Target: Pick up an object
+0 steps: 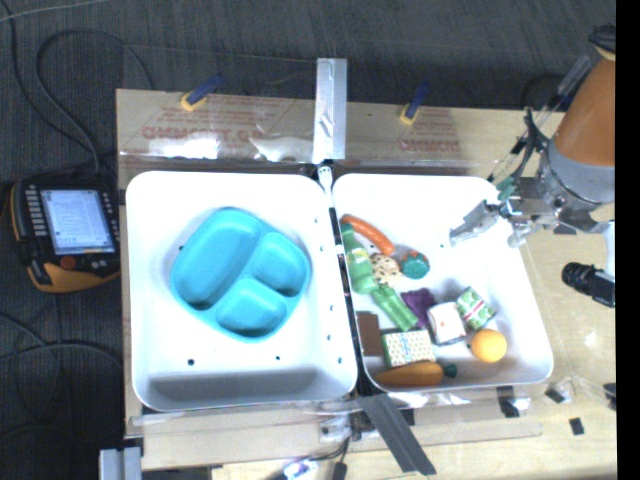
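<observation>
Pick not started. Gripper (478,224) hovers at the right bin's (530,313) 1 o'clock, fingers slightly parted, empty; toys (415,308) untouched at 6 o'clock.

Two white bins: the left bin (150,298) and the right bin (525,308). One blue divided tray (240,271) lies in the left bin. The right bin contains roughly ten small items, including one orange (488,346), one carrot (366,232) and one green cucumber-shaped piece (378,286). One handheld control pendant (66,230).
</observation>
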`<state>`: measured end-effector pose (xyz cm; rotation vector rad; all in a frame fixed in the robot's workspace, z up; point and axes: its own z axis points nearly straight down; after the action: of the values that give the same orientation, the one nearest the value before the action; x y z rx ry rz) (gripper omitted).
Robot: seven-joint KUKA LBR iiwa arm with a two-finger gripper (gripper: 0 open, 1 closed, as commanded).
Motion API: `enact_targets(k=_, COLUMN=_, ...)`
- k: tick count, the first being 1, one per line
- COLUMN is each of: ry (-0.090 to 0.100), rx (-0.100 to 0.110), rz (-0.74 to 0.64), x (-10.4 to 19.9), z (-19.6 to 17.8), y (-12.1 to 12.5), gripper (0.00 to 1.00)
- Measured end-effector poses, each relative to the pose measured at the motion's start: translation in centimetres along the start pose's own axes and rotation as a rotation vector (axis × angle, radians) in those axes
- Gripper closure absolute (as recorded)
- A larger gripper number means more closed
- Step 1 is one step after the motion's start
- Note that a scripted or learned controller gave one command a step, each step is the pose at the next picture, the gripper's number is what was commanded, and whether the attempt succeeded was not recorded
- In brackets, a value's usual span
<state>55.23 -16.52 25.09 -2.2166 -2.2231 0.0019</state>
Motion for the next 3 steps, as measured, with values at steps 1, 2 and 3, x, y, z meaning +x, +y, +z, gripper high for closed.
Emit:
enact_targets(k=1, ry=0.0, rx=0.0, rz=-0.252, x=3.9, z=12.1, y=4.6, gripper=0.0)
enact_targets(k=2, ry=-0.01, rx=-0.025, rz=-0.344, x=4.2, z=15.3, y=4.3, gripper=0.0)
enact_targets(k=3, ry=-0.014, rx=-0.023, rz=-0.182, x=5.4, z=15.3, y=5.7, gripper=0.0)
